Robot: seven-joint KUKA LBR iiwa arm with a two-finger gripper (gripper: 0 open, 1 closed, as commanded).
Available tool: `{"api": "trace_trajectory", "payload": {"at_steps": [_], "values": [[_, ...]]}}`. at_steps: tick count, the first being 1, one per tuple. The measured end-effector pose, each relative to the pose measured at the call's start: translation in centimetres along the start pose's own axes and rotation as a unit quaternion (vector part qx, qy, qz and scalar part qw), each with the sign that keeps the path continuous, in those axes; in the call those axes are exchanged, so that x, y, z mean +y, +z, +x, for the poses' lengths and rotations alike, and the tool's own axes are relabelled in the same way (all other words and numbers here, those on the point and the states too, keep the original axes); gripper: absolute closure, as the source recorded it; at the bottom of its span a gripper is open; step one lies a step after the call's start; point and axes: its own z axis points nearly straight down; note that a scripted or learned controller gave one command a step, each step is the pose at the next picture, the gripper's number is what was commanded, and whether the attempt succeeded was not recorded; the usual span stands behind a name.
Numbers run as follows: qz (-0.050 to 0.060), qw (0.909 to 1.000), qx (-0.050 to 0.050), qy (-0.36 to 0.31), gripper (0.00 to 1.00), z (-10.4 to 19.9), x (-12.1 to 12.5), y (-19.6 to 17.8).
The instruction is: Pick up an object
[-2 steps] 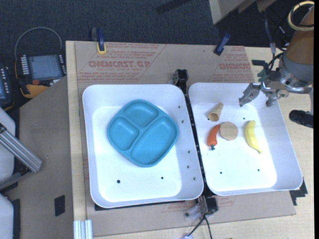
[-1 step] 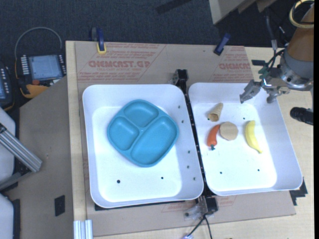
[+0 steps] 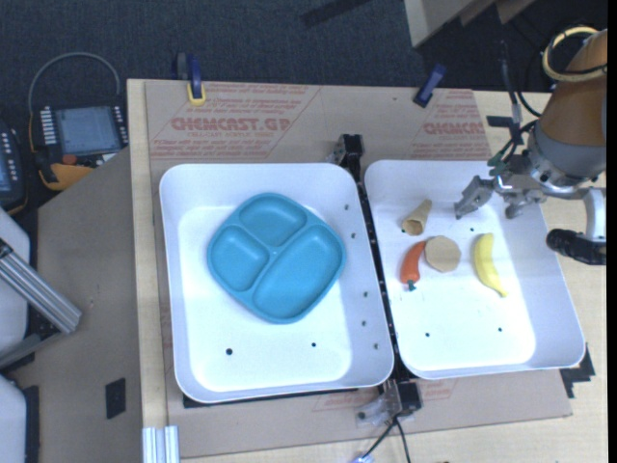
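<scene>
Grey pincer (image 3: 494, 198) hangs open, gripping nothing; cone (image 3: 416, 217), banana (image 3: 489, 263), cookie (image 3: 442, 254) lie just below it.

Two white bins sit side by side on the counter (image 3: 289, 114): one on the left (image 3: 193, 355) and one on the right (image 3: 540, 345). The left bin holds one thing, a blue plate (image 3: 277, 257) divided into three compartments. The right bin holds four small food items: one yellow banana (image 3: 489, 264) toward the right, one round tan cookie (image 3: 443, 254), one red pepper (image 3: 413, 262) left of the cookie, and one ice-cream cone (image 3: 416, 217) on the far side. Two clamps grip the far edge of the counter, one yellow (image 3: 196, 87) and one blue (image 3: 428, 86).
</scene>
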Motion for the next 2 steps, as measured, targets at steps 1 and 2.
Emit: {"api": "trace_trajectory", "payload": {"at_steps": [1,2], "values": [[-0.001,1.0000,0.000,-0.001,0.00,0.2,0.5,4.2],[-0.001,1.0000,0.000,-0.001,0.00,0.2,0.4,7.3]]}}
